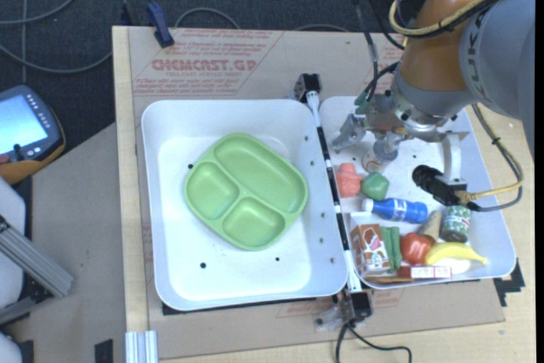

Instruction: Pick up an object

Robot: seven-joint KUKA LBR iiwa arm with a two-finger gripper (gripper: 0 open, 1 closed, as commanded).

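Fingers (375,150) low in right bin (497,208), grip state unclear. Just below them: orange toy (347,180), green ball (375,185), blue bottle (398,209). Banana (456,254) at bin's near edge. Green divided plate (246,190) in left bin (170,268).

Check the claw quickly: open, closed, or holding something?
Claw: cannot be told; it hangs over the right bin, above the toys, with nothing visibly held.

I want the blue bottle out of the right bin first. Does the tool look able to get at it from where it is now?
Probably yes. The blue bottle lies on its side with nothing on top of it, and the tool hangs just above and beyond it. A green piece crowds its cap end.
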